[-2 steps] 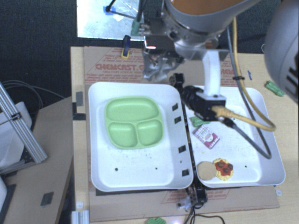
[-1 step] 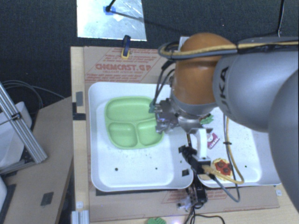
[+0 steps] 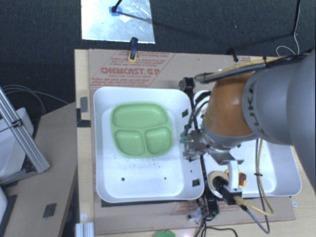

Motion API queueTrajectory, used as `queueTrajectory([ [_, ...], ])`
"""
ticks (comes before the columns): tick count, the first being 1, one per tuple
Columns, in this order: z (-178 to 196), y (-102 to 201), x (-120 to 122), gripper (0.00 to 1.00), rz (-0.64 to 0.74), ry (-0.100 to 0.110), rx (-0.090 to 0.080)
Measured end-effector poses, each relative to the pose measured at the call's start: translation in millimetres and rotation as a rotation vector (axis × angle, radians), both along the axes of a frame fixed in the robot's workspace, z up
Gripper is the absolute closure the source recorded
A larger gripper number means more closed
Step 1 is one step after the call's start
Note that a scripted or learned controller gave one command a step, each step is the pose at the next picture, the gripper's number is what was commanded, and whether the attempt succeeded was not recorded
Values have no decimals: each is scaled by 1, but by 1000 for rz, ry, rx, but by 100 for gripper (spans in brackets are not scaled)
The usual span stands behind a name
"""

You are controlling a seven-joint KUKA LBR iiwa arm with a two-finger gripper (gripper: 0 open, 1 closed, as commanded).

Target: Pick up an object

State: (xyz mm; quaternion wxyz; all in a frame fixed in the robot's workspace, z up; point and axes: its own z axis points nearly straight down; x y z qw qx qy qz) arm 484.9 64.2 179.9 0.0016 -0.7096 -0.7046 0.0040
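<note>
A light green divided plate (image 3: 142, 129) lies in the left white bin (image 3: 143, 186), in its upper half. The grey arm with its orange band (image 3: 227, 110) reaches in from the right and hangs over the right bin (image 3: 284, 181), covering most of it. My gripper (image 3: 193, 147) points down near the wall between the two bins, just right of the plate; its fingers are hidden under the wrist. A small round white item with a red and yellow piece (image 3: 232, 177) lies in the right bin below the wrist.
The bench under the bins is a brown printed board (image 3: 131, 70). A shiny metal sheet (image 3: 117, 15) lies on the dark floor behind it. Cables (image 3: 259, 209) trail off the front right. A metal frame (image 3: 19, 137) stands at the left.
</note>
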Motion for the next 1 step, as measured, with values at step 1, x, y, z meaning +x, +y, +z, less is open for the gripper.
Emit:
queueTrajectory([
  [1, -3, 82, 1, 100, 18, -8, 7],
])
